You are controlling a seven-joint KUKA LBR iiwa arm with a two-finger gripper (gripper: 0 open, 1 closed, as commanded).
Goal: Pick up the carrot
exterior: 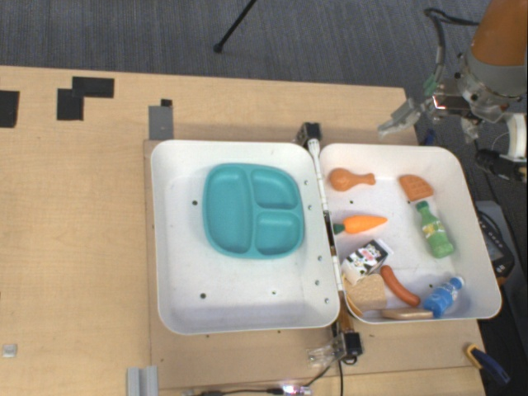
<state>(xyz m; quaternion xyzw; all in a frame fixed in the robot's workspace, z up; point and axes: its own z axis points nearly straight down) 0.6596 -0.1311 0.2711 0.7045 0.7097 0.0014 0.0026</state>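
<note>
**A:** What sits on the bench?

**B:** Two shallow white bins lie side by side on a tan wooden bench. The left bin (177, 304) holds one thing: a teal divided plate (252, 210) with one long compartment and two smaller ones, lying flat near the bin's middle.

**A:** And the right bin?

**B:** The right bin (483, 291) holds several toy foods. The carrot (364, 223), orange with a green stub at its left end, lies on its side near the bin's left wall, about halfway down. Above it lies an orange chicken drumstick (350, 179). In the upper right lies an orange-brown wedge (417, 187), and just below that a green bottle (434, 230) on its side. Below the carrot is a small black-and-white carton (367, 258), then a tan slice of bread (369, 291) touching a reddish sausage (399, 285). A blue bottle (442, 296) lies in the lower right corner.

**A:** Is any writing readable?

**B:** No. The carton carries a dark print and the green bottle a pale label, both too small to read.

**A:** Where is the arm?

**B:** It comes in at the upper right, orange band showing. Its gripper (410, 111) hangs beyond the right bin's far edge, well apart from the carrot. Whether it is released or clenched, I cannot tell; nothing is in its grasp.
</note>
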